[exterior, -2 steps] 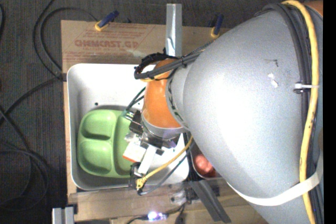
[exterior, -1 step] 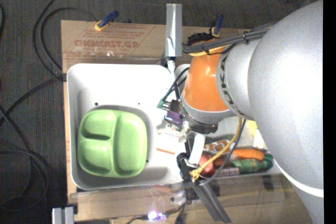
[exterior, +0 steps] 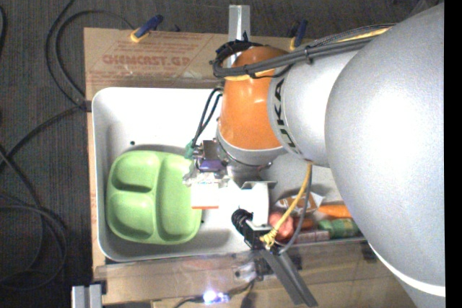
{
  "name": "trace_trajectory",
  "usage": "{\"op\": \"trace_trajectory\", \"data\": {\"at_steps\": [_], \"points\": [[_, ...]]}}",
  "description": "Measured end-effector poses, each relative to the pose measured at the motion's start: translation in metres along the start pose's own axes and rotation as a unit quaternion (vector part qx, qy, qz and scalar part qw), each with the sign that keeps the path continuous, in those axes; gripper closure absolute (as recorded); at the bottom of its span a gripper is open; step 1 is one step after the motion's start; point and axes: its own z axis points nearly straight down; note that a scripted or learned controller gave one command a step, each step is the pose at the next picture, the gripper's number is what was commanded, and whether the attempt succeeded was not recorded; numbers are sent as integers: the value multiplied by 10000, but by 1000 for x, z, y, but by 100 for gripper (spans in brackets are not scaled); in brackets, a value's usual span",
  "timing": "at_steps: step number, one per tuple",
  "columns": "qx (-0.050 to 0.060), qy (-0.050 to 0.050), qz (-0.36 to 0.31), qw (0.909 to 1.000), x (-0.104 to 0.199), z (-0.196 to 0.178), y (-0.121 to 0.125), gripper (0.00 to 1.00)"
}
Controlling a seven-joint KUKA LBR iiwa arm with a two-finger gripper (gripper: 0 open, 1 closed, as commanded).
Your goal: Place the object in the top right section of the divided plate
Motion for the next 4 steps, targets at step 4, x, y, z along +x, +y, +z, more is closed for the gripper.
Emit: {"op": "trace_trajectory", "data": {"at_steps": [4], "points": [[-13, -6, -2163, 9763, -97, 9, -1, 100]]}}
